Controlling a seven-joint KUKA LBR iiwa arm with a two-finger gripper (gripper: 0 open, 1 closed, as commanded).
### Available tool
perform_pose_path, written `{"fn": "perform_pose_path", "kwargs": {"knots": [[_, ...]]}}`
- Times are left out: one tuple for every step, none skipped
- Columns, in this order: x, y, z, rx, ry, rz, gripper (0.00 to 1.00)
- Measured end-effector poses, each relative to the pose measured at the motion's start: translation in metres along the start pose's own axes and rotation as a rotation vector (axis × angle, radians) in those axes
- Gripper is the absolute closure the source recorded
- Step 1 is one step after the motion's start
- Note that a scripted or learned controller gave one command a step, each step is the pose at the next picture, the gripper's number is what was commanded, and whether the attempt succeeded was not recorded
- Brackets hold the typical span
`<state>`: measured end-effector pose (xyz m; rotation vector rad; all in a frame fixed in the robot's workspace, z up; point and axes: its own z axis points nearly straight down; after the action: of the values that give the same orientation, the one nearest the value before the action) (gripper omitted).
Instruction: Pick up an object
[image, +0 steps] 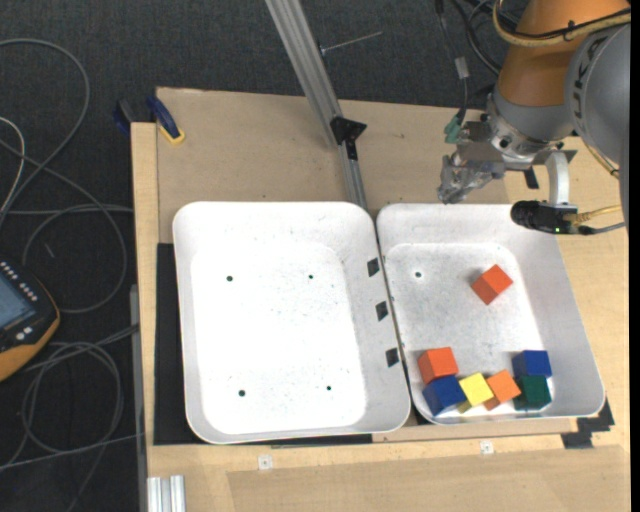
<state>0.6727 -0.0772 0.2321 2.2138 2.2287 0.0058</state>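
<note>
My gripper (458, 188) hangs above the far edge of the right bin (570, 300), at the bench's back right. It is small and seen from above. An orange block (491, 284) lies alone in the upper part of the right bin, below and to the right of the gripper. Along the bin's near edge sits a cluster: an orange block (436, 363), a blue block (444, 393), a yellow block (476, 389), a small orange block (504, 385), a blue block (533, 363) and a green block (534, 393).
The left bin (270, 320) lies beside the right one. A slanted metal pole (318, 85) crosses the back of the bench. A black sensor (540, 214) sticks out near the wrist. Cables lie on the floor at the left.
</note>
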Motion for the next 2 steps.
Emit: {"fn": "perform_pose_path", "kwargs": {"knots": [[0.052,-0.005,0.008,0.005,0.000,0.000,1.00],[0.113,0.000,0.005,0.001,0.001,-0.001,1.00]]}}
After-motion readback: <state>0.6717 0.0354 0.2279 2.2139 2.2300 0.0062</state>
